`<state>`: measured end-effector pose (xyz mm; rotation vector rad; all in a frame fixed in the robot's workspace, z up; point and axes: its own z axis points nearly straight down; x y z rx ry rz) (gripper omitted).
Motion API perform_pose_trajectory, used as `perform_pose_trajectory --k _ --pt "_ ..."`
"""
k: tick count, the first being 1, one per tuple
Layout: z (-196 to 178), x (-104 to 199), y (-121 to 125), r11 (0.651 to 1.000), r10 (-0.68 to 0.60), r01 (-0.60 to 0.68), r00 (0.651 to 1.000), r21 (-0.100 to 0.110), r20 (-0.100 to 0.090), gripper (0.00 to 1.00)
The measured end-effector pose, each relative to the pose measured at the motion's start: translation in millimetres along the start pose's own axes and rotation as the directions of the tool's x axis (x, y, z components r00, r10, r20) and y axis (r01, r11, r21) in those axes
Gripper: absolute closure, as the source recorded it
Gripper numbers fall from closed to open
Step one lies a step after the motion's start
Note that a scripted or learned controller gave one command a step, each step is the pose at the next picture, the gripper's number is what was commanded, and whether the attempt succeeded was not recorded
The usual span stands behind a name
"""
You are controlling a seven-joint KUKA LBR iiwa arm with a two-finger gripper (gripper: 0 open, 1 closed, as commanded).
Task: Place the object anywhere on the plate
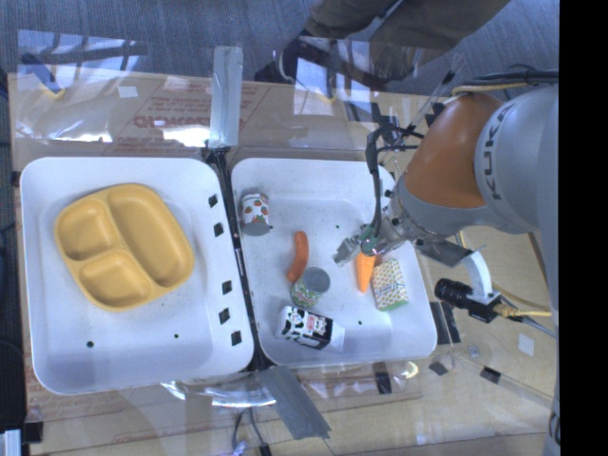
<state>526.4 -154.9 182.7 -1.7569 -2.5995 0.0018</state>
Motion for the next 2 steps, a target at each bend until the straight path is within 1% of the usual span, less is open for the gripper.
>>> perform_pose_trajectory --k 1,2 --pt "0.0 0.0 0.0 1.000 0.000 0.000 1.000 0.000 0.000 0.00" --pt "38.4 16.9 -16.1 0.937 -0.348 0.348 0.937 0.000 0.000 0.00"
